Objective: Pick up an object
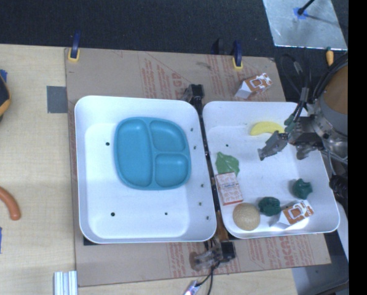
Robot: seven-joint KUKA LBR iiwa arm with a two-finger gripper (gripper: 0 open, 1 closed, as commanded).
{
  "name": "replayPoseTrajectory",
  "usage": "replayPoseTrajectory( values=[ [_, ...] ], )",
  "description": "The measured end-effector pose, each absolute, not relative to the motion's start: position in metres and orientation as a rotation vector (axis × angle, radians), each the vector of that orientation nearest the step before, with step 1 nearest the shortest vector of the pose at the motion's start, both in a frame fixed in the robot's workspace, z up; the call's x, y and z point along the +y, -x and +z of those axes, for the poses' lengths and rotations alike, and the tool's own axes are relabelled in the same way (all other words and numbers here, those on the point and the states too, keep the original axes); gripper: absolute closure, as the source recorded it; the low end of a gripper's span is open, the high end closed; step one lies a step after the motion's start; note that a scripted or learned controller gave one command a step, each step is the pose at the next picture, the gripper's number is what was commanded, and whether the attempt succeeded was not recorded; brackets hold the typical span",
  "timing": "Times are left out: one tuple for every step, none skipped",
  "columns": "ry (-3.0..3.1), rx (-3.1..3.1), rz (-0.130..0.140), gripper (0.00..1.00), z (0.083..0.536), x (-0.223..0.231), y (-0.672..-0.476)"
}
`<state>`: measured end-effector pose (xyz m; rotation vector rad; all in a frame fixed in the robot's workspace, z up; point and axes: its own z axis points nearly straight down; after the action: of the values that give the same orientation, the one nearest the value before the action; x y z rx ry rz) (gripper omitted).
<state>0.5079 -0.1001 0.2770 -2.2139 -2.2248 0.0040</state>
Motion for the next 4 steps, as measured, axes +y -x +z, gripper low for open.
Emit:
replayPoseTrajectory(
  values=[
    [2.218,-2.225,0.006,0.0,0.245,-0.207,-0.524],
    [2.213,-2.225,0.006,0.0,0.134,-0.211,-0.538],
    [2.214,-2.228,0.004,0.0,0.124,-0.192,-0.596],
    [2.214,-2.226,0.002,0.0,0.121,-0.144,-0.657]
  ],
)
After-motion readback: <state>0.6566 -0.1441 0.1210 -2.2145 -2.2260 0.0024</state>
